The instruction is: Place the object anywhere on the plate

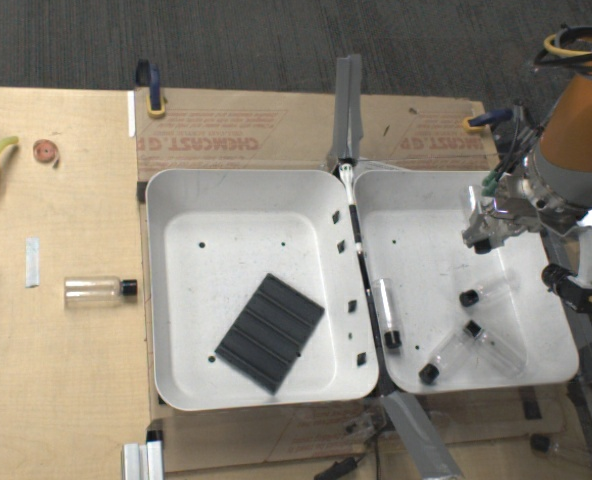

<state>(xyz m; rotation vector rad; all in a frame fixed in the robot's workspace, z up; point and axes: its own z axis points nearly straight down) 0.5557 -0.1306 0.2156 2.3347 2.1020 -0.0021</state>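
Dark ribbed plate [270, 331] flat in the left bin [176, 198], toward its near edge, nothing resting on it. Several clear vials [473, 340] with black caps loose in the right bin [416, 208], near its near-right corner. Claw [483, 230] above that bin's far-right part; released or clenched, cannot tell. Apparently early: pick and placing both left.

Arm [576, 138] reaching in from right.
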